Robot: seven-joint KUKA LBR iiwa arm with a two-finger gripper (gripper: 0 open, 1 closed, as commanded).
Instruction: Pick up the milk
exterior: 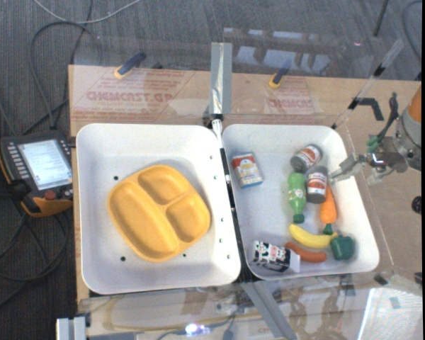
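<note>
The milk (pixel 275 256) is a small white carton with black cow patches, lying on its side at the front edge of the right bin (pixel 269 140). It touches the left end of a sausage (pixel 308 253). My gripper (pixel 377 159) hangs over the right rim of that bin, well behind and to the right of the milk, with the orange-banded arm (pixel 413 122) above it. Nothing shows between the gripper and the milk.
The right bin also holds a red and blue box (pixel 246 170), two cans (pixel 307 156) (pixel 316 187), a green bottle (pixel 296 195), a carrot (pixel 329 209), a banana (pixel 310 236) and a green pepper (pixel 342 246). A yellow divided plate (pixel 160 211) lies in the left bin (pixel 99 261).
</note>
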